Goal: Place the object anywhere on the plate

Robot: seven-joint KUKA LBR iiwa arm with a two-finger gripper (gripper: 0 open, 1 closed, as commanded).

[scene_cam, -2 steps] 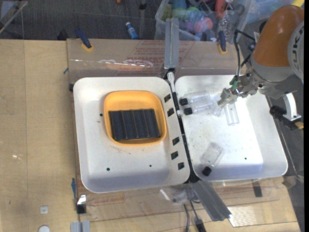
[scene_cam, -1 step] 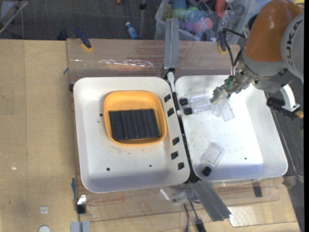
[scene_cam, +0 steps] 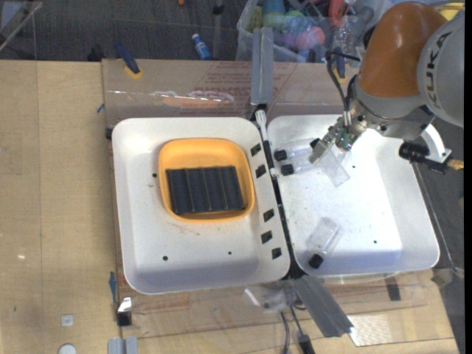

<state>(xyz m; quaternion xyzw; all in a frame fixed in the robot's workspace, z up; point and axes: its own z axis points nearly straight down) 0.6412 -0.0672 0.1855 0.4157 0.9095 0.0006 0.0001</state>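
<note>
The arm (scene_cam: 413, 57), grey with a broad orange band, reaches in from the right and hangs over the back part of the right bin (scene_cam: 398, 220), with the gripper (scene_cam: 335, 139) pointing down and to the left; whether the pincer is apart or together I cannot tell, as its tip is small and blurs into the pale floor of the bin. Just below and touching or nearly touching the tip lies a clear plastic piece (scene_cam: 334, 168), tilted, and I cannot tell if it is gripped or merely lying under the tool. A second clear piece with black ends (scene_cam: 289, 159) lies near the left wall of the same bin, close to the divider, and a third clear piece with a black cap (scene_cam: 322, 238) lies nearer the front, well apart from the gripper. In the left bin (scene_cam: 140, 257) sits the orange plate (scene_cam: 171, 157), roughly in the middle, and on it lies a dark ribbed block (scene_cam: 205, 190), flat, filling most of the plate's floor and lying wholly inside its rim. Small black clips (scene_cam: 267, 216) run along the edge between the two bins. Behind the bins, beyond the wooden bench (scene_cam: 51, 198), stands a clear tub of colourful toys (scene_cam: 313, 6)
</note>
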